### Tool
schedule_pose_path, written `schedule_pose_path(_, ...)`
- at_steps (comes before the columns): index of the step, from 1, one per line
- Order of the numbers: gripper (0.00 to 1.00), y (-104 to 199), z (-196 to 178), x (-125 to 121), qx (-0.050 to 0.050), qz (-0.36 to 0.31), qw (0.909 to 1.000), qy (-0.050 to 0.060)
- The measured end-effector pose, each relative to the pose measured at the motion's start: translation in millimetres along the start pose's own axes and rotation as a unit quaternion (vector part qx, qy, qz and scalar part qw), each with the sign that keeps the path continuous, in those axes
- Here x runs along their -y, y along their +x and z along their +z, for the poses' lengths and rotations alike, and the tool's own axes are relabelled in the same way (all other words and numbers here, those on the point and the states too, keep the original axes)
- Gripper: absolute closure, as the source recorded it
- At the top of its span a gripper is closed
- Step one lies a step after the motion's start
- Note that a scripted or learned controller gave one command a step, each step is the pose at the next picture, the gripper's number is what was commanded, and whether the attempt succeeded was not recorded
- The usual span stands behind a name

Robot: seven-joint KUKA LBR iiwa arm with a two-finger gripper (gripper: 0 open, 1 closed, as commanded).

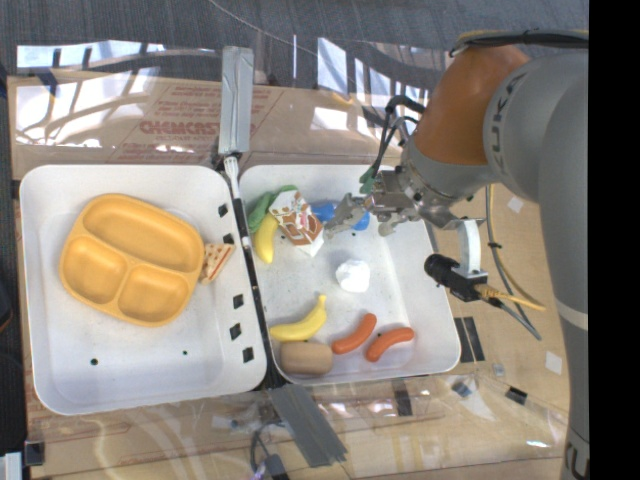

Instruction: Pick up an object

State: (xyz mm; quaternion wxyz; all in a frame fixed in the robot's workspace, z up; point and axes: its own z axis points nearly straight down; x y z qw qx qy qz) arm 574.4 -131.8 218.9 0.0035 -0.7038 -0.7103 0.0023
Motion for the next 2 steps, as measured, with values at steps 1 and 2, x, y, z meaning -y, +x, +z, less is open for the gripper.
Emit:
schedule_pose_path(1, 0.0, 11, 109, -73, 0.001, -0.177, 0.9842, -0.002)
schedule_pose_path(2, 0.0, 12, 120, -83, -0.003, -0.049, 0.9988, 0.004)
